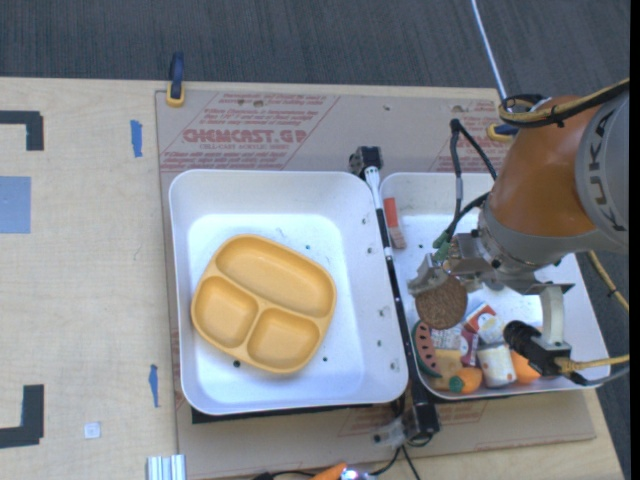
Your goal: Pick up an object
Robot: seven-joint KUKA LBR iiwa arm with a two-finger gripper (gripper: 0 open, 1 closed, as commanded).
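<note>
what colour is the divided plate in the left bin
Yellow-orange, plain with no pattern; the divided plate shows best in the camera view, lying in the left bin.

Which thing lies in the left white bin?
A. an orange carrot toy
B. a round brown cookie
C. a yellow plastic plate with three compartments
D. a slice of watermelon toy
C. The yellow plastic plate with three compartments lies flat on the floor of the left white bin, while the small toy items lie in the right white bin.

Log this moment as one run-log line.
arm: over right bin | gripper: above brown round object | left bin: yellow divided tray | grasp: unconfirmed
</note>
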